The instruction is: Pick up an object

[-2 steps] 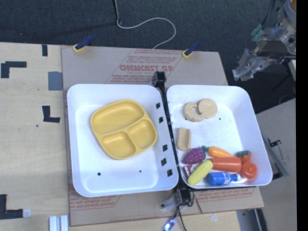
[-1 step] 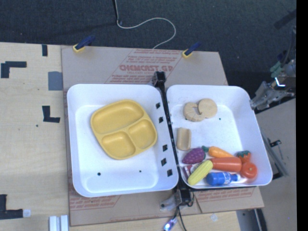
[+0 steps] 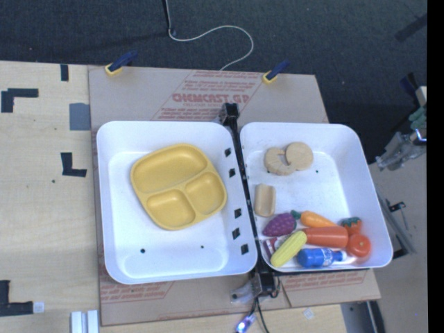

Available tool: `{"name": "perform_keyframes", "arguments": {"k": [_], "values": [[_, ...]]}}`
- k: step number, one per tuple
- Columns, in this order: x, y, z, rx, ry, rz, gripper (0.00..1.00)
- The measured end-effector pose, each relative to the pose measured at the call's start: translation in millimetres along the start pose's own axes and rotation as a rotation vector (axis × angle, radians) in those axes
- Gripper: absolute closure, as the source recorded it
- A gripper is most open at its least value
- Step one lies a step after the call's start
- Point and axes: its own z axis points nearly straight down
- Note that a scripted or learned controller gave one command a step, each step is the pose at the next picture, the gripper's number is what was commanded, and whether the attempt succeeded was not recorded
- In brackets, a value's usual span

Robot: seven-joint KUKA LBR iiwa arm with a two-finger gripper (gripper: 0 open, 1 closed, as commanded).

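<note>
- Right bin [image 3: 347,141], nearest corner: a blue bottle-like toy [image 3: 318,258] is lying on its side, touching a yellow corn cob [image 3: 288,248].
- Just behind them, a red-orange sausage-shaped toy [image 3: 326,237] is lying beside a red tomato [image 3: 359,245]; an orange carrot [image 3: 318,220] and purple grapes [image 3: 279,223] are resting against this cluster.
- A tan bread piece [image 3: 264,200] is sitting apart from the cluster, near the divider between the 2 bins.
- Farther back, 2 round cookies [image 3: 288,158] are overlapping.
- Left bin [image 3: 114,151]: a yellow 3-compartment plate [image 3: 179,186] is lying flat.
- Gripper [image 3: 401,151] is hanging outside the right bin, off its right rim, touching no toy; claw state: cannot tell.
- Far side: 2 blue-and-yellow clamps [image 3: 121,62] are pinning the cardboard sheet [image 3: 208,96]; a white cable [image 3: 208,33] is trailing beyond it.
</note>
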Motion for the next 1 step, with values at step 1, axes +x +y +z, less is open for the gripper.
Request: {"name": "perform_keyframes", "arguments": {"k": [1], "values": [[-29.1,0.7,21.6,0.000,0.000,0.000,1.00]]}}
